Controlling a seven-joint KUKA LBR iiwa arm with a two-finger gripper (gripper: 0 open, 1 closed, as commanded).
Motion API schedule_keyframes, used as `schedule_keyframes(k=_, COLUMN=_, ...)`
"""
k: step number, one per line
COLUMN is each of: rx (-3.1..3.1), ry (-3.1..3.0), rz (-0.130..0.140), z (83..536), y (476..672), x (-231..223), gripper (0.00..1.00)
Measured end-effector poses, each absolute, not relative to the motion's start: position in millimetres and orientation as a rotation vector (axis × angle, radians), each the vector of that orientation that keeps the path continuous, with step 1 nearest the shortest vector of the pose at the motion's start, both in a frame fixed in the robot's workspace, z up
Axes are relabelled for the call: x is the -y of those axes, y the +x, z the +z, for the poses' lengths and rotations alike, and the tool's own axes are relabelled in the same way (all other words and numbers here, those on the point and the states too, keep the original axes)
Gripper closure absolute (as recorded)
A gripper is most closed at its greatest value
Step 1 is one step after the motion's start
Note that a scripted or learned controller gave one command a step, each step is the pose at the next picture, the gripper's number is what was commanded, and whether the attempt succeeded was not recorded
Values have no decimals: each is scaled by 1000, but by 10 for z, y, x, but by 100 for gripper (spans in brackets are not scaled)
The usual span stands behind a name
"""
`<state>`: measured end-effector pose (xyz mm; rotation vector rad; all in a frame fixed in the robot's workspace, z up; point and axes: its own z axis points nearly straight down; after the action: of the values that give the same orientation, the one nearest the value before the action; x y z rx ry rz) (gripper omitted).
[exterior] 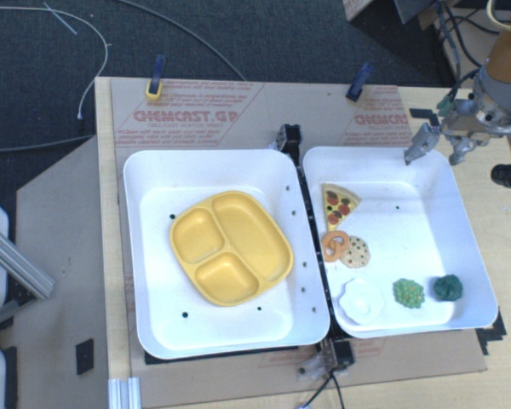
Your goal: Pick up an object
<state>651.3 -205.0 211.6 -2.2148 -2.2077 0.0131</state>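
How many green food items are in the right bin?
2. The light green piece and the dark green piece lie side by side near the right bin's front right corner.

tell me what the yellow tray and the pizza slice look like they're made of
The yellow tray looks like moulded plastic: one even colour, smooth rounded rims around three compartments, and a soft sheen. The pizza slice is most likely a plastic or rubber toy, judging by its flat bright colours and neat red dots, though it is too small to be sure. Both lie in white bins that also look like plastic.
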Motion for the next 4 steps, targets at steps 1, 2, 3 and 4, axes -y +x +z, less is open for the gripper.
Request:
schedule_keyframes(k=1, rx=2221, ry=-2220, rz=0, z=2218, y=6543, x=2041, gripper=0)
schedule_keyframes(k=2, rx=2218, ry=-2219, rz=4, z=1719, y=6562, x=2136, gripper=0)
schedule_keyframes(k=3, rx=2219, ry=-2218, rz=4, z=1298, y=6536, x=2147, gripper=0)
schedule_keyframes(k=4, rx=2219, ry=-2215, rz=2, z=830, y=6535, x=2133, gripper=0)
